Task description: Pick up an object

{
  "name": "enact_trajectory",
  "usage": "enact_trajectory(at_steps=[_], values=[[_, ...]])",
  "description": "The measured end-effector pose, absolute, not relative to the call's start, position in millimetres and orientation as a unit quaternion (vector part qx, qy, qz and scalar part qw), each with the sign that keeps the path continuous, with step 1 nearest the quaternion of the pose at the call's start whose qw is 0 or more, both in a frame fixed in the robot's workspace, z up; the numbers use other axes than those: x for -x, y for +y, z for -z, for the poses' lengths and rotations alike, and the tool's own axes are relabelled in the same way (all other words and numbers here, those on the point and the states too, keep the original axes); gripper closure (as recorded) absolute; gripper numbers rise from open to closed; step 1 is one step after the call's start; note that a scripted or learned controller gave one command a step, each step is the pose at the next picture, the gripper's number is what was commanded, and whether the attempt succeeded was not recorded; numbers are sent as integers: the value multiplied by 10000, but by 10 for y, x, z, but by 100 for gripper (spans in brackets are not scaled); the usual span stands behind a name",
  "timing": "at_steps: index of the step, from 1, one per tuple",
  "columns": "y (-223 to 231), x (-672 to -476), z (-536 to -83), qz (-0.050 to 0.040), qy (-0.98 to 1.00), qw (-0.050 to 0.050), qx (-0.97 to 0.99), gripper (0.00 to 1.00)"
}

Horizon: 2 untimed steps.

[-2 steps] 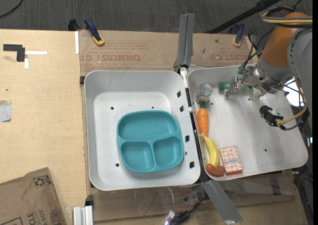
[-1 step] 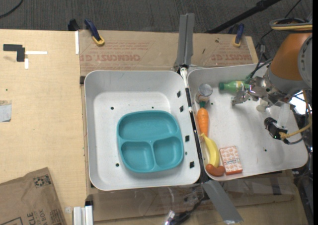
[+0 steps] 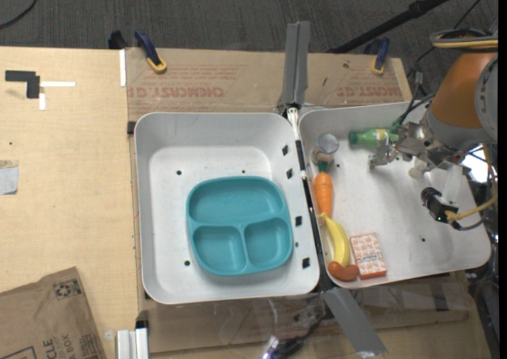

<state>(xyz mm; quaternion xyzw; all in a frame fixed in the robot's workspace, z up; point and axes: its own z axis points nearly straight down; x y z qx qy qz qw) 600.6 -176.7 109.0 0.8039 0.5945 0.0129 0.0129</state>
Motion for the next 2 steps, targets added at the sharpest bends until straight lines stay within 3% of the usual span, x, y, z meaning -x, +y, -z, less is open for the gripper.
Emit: enact_trajectory(at_steps=[1, 2], values=[[-1751, -5552, -1100, -139, 6240, 163, -7811, 0], [-1856, -6495, -1047, -12, 6697, 30, -7426, 0]])
